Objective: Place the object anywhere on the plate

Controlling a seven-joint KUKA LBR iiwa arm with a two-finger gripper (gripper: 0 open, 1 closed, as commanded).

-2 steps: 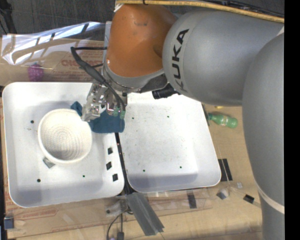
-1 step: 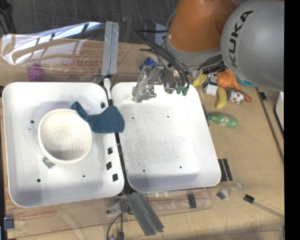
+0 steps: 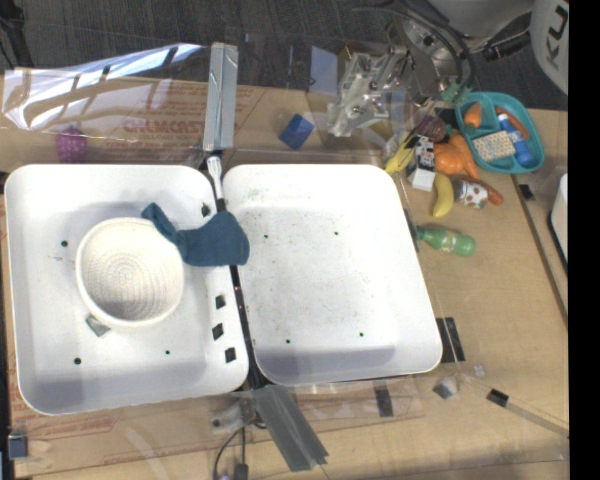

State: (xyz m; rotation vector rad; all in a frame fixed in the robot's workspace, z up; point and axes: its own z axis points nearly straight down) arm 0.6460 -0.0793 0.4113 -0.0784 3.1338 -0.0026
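Brown bench; dark floor behind; clutter at back.

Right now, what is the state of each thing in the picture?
Plate: upright in the left bin.
Blue cloth: crumpled, one corner on the plate's rim, the rest on the bin floor.
Gripper: raised behind the right bin, holding nothing visible.
Toy pile: on the bench, outside the bins.

So the blue cloth is a crumpled dark-blue rag lying in the left bin, one corner draped over the upper-right rim of the white plate. The plate's round, ribbed with concentric rings, sitting flat in that same bin, left of centre.
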